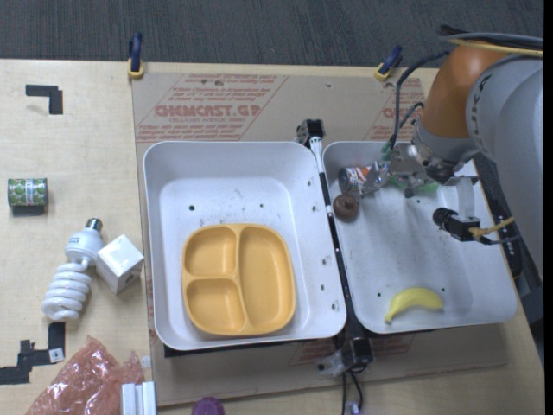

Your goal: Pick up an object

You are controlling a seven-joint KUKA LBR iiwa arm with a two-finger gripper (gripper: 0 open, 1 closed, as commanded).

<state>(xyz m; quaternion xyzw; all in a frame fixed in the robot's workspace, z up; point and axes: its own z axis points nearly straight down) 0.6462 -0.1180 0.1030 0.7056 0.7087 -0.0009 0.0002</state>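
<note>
A yellow banana point(414, 302) lies in a white bin point(484, 305); the divided plate point(238, 279) is orange-yellow, the small can point(28, 193) green.

Big grey arm point(510, 102) sporting orange band point(454, 93) above wrist, black cables point(406, 102) looping along it, yellow cable running near black connector.

End effector point(373, 180) low in the right bin's point(484, 305) far corner, beside a small can point(353, 178) and brown disc point(346, 206); banana point(414, 302) near front; yellow tray point(238, 278) left.
</note>
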